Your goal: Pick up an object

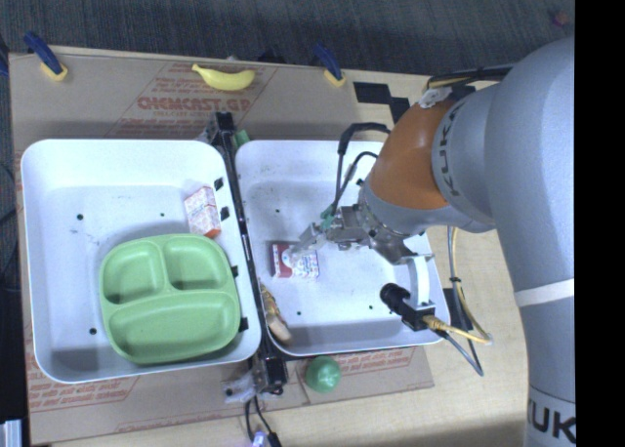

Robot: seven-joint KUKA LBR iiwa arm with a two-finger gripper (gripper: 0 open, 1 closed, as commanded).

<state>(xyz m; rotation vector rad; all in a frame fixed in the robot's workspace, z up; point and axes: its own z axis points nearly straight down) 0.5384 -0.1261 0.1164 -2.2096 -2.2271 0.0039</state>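
Tool (322,233): over the right bin (293,157), just right of a small red-and-white packet (294,262); finger spread cannot be told, nothing seen held. Packet: flat on the right bin floor, near its left wall. Left bin (59,162): green divided tray (172,297), small orange-and-white carton (201,211) just above it. Table (146,94): yellow banana (224,75) behind the bins, green ball (322,373) in front.

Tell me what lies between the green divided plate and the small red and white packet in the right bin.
In the camera view, the two bins' adjoining white walls with black clips lie between the green divided plate and the red and white packet.
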